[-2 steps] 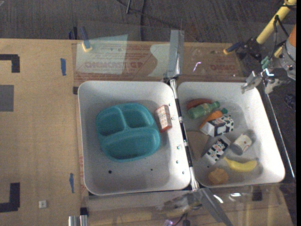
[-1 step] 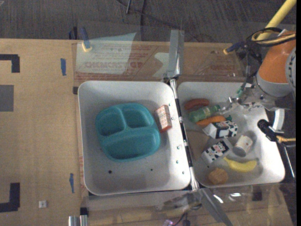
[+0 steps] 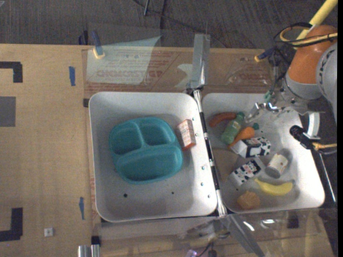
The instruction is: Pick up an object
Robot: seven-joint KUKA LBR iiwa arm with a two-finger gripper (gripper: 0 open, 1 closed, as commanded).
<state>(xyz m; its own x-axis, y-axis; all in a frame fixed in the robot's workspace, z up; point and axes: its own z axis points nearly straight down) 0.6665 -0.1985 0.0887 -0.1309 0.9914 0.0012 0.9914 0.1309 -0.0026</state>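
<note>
Claw poised over the right bin's far corner

Where the grey arm (image 3: pixel 321 74) with its orange band reaches in from the right, the claw (image 3: pixel 263 107) hangs above the far part of the right bin (image 3: pixel 313 197), and whether it is open or closed cannot be told, since its tips are small and blurred against the white wall. Nothing is visibly gripped.

Just below and left of the claw lie a red-orange sausage-shaped toy (image 3: pixel 222 119), a green bottle (image 3: pixel 232 131) and an orange carrot (image 3: pixel 246 133), the bottle and carrot touching one another. Next toward the near side sits a small white carton with dark print (image 3: pixel 252 147), and below it a second black-and-white patterned carton (image 3: pixel 246 172), tilted. Beside these, to the right, a white cup (image 3: pixel 277 164) lies on its side. Nearer the front rim rest a yellow banana (image 3: pixel 275 187) and a round orange-brown item (image 3: pixel 248 199), close together but apart.

Across the metal divider (image 3: pixel 206 143) the left bin (image 3: pixel 107 197) holds a teal compartment tray (image 3: pixel 146 149), upside-up and slightly turned, with a small red-and-white box (image 3: pixel 186 134) standing at its right edge, near the divider.

Both bins sit on a tan worktop (image 3: pixel 43 143) marked with blue tape pieces (image 3: pixel 72 75) and black corner marks (image 3: pixel 13 71).
</note>
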